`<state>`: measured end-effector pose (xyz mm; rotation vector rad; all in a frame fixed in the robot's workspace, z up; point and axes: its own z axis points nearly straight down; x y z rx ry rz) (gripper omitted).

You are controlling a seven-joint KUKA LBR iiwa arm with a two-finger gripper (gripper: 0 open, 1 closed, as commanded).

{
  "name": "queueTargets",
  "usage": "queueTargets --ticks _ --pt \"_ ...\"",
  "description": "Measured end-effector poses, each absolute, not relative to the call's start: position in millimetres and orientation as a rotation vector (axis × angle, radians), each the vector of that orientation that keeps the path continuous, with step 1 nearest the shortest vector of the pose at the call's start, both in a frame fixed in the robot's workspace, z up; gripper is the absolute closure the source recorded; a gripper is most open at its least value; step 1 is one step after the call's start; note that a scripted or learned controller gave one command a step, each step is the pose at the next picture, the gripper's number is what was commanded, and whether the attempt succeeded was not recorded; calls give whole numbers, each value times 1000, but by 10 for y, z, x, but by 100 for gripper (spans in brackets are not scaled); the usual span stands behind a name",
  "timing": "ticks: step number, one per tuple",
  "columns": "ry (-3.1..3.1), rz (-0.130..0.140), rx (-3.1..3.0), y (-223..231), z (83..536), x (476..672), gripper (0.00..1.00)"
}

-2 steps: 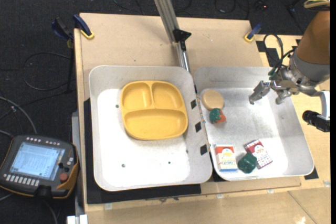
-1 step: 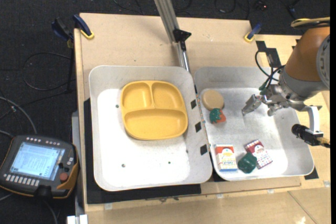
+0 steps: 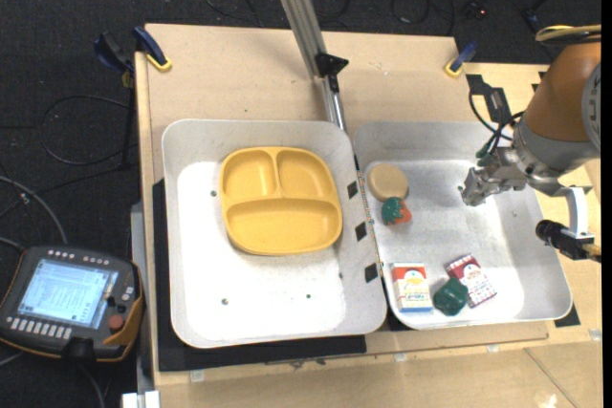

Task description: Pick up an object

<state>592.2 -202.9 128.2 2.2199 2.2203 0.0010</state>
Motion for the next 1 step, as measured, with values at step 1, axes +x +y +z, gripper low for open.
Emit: queueTargets --ticks 1 --pt "2219 4 2216 -2035 1914 5894 100"
